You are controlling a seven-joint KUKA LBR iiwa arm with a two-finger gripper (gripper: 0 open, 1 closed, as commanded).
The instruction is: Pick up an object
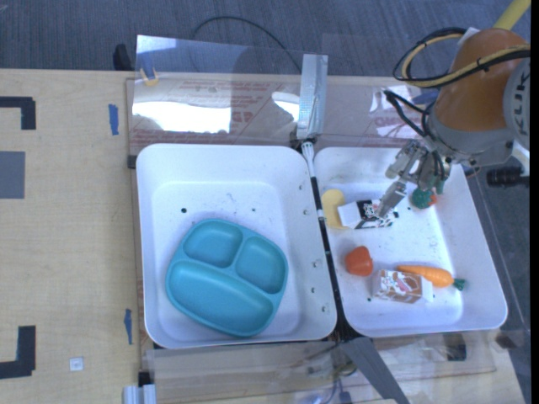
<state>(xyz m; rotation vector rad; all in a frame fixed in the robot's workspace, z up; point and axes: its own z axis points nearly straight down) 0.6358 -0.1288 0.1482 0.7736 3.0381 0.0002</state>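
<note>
My gripper [391,194] hangs over the back of the right bin [480,251], below the arm's orange band. Its two grey fingers [398,167] stand apart, open, with nothing between them. Just under the lower fingertip lies a small black-and-white item [369,213]. A small green and orange toy [422,197] sits right beside the gripper, partly hidden by it. A yellow piece [334,201] leans at the bin's left wall. Nearer the front lie a red-orange pepper [360,261], a carrot [429,273] and a brown-and-white packet [397,286].
The left bin [168,175] holds a teal divided plate [226,276]. A metal divider post [312,99] and clear plastic sheeting stand behind the bins. Black cables loop above the arm at the upper right.
</note>
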